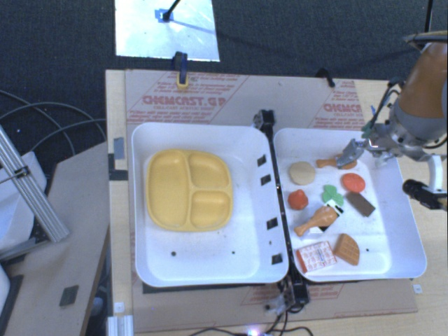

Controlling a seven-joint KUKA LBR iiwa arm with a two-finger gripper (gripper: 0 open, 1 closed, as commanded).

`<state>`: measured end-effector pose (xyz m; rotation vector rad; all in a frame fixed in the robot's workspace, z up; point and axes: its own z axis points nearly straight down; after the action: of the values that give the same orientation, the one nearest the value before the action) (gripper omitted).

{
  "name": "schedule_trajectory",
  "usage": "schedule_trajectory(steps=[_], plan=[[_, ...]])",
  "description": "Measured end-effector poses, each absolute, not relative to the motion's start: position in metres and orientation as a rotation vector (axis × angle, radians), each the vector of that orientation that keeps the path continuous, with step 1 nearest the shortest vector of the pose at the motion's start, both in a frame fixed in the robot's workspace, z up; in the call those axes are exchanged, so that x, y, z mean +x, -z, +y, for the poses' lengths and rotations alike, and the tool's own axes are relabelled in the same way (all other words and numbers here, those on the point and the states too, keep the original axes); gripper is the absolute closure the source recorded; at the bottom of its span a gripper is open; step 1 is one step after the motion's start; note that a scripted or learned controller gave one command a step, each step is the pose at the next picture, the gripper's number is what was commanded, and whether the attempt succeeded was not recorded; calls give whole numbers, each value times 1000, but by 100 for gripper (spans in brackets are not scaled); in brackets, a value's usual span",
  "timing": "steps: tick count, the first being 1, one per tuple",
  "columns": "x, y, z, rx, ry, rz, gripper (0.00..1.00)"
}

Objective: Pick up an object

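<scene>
Nearest the camera in the right bin (413, 257) lie a red-and-white packet (316, 257) and a brown wedge (347, 249), close to the front wall. Just beyond them a drumstick-shaped toy (316, 220) lies slantwise, touching a green piece (333, 195), with a dark brown block (361, 204) beside it and a red ball (298, 199) toward the divider. Farther back sit an orange-red round piece (353, 183) and a pale beige disc (302, 172). At the far side a small brown toy (329, 163) lies right at the end effector (348, 155), which hangs low over the bin's back part; whether it is spread or closed cannot be told, and nothing is seen gripped.

These look like light, rigid plastic toys, probably smooth and apt to slip. The drumstick toy seems easiest taken across its narrow shaft; the round ones could roll out of a pinch.

The left bin (140, 208) holds a yellow divided tray (189, 189). On the tabletop (231, 96), the clutter is tight in the middle of the right bin, while its far corner and right edge offer open room; the walls crowd the packet and wedge
</scene>
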<state>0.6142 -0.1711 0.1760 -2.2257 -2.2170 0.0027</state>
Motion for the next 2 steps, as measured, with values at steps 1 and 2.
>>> schedule_trajectory(steps=[1,2], plan=[[564,-86,-209,-2223,-4,-2214,0],[483,-148,-207,-2222,0,-2217,0]])
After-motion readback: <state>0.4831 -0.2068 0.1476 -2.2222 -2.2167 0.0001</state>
